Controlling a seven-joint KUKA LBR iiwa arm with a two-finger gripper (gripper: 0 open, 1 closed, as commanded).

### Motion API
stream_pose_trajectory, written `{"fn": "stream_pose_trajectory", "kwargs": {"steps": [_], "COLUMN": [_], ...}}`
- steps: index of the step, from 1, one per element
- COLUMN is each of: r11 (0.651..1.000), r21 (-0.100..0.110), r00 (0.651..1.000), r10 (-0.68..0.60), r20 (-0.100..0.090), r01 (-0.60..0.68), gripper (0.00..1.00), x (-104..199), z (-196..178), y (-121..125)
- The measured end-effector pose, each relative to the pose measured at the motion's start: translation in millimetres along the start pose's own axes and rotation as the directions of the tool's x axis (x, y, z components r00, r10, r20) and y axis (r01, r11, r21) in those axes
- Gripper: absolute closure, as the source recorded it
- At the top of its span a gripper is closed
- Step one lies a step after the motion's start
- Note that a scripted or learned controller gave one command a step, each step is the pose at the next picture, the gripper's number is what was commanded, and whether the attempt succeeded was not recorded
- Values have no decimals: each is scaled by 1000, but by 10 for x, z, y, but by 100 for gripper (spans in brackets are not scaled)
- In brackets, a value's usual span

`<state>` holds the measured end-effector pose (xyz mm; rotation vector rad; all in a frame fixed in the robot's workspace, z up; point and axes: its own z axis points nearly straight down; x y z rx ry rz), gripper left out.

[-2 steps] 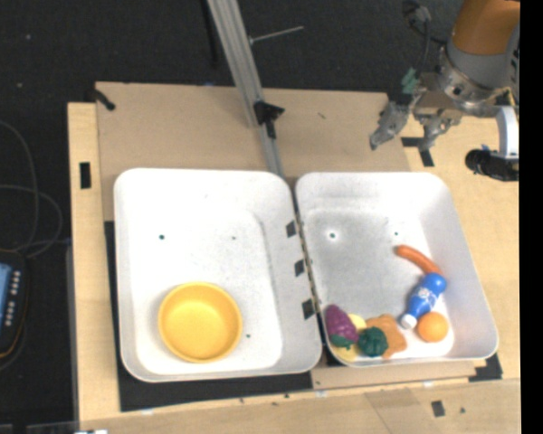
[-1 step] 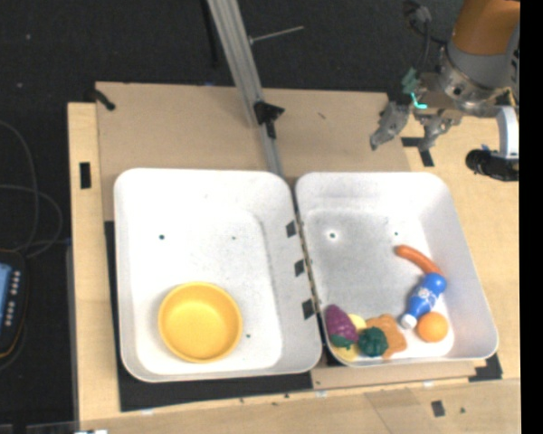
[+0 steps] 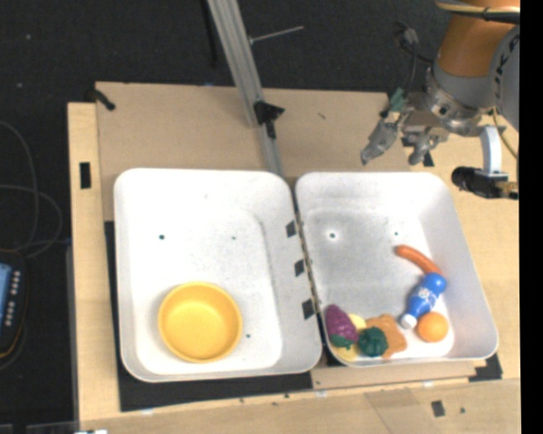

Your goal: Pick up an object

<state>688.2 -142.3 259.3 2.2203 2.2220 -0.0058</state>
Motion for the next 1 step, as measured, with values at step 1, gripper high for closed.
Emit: {"fn": "stream_pose_trajectory", "kwargs": {"steps": [1], "r11": [1000], "r21": [1], "r00": [1000], "r10": [2], "r20": [0], "r01": [-2], "gripper": [0], "x": [-79], "z": [450], "y": [-34]}}
